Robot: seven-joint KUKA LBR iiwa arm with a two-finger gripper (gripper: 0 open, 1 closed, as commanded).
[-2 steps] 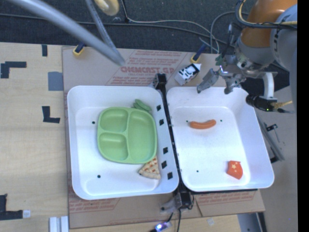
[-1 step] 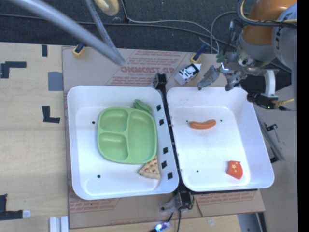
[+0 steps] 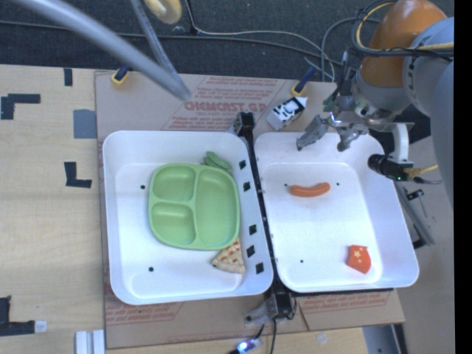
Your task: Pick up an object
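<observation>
My gripper (image 3: 327,139) hangs over the far edge of the right bin (image 3: 383,271), its two grey fingers spread apart with nothing between them. A hot dog sausage (image 3: 309,190) lies in the right bin a short way in front of the gripper. A red wedge-shaped piece (image 3: 358,259) sits near that bin's front right corner. In the left bin (image 3: 125,264) lies a green divided plate (image 3: 194,206), with a pizza slice (image 3: 230,258) at its front right edge and a small green item (image 3: 217,161) at its far edge.
A black clipped divider (image 3: 254,205) runs between the two bins. A small black-and-white object (image 3: 287,110) lies on the cardboard behind the right bin. Cables trail across the dark area behind the bench. A grey pole (image 3: 96,28) crosses the top left.
</observation>
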